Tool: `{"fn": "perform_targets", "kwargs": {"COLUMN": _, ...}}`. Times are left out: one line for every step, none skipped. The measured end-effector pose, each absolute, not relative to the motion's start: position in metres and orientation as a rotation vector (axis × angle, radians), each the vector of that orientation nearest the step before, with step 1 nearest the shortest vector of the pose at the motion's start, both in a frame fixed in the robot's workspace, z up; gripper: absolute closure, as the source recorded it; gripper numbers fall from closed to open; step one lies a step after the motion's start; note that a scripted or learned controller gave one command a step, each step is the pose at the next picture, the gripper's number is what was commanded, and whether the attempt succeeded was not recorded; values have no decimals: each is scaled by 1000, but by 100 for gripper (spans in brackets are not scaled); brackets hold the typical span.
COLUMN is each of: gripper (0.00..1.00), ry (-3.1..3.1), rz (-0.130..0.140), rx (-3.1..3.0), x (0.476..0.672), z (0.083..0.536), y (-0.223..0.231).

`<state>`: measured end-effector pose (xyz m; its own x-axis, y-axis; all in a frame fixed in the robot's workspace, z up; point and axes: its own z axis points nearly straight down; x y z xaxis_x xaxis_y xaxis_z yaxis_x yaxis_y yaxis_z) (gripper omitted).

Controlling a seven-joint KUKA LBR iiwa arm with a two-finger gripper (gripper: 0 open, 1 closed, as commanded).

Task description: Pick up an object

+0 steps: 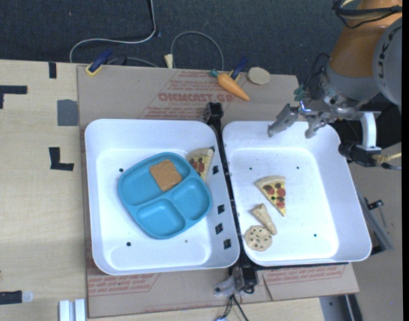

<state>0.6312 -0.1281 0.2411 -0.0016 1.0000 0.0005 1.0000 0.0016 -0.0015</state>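
Overhead, we see our gripper (297, 125) hanging over the far rim of the right bin (351, 199), its two fingers spread apart with nothing between them. We count three candidates on that bin's floor: a pizza slice (273, 193) near the middle, a smaller wedge (263, 217) just below it, and a cookie (258, 238) near the front wall. The wedge and the cookie lie almost touching. The left bin (101, 199) holds a blue divided tray (166, 204) with a brown square piece (166, 174) in its upper compartment, and a second pizza slice (202, 160) sits at the tray's right edge, by the wall between the bins.

We judge the main risk to be a closing on air: these pieces are flat and low, so fingers coming down a little high or off centre would slide over them. Going for the wedge could also nudge the cookie.

Beyond the bins, a toy carrot (230, 85) and a pale disc (259, 76) lie on the cardboard sheet (144, 92) covering the table. Its red print is partly legible; we make out "CHEMCAST", the rest being too faint.
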Motion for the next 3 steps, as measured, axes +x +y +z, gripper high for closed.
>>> {"fn": "perform_targets", "kwargs": {"gripper": 0, "ry": -2216, "rz": 10, "rx": -2217, "x": 613, "z": 170, "y": -137}}
{"fn": "perform_targets", "kwargs": {"gripper": 0, "ry": -2225, "rz": 1, "rx": -2223, "x": 586, "z": 82, "y": -142}}
{"fn": "perform_targets", "kwargs": {"gripper": 0, "ry": -2230, "rz": -6, "rx": -2228, "x": 539, "z": 88, "y": -113}}
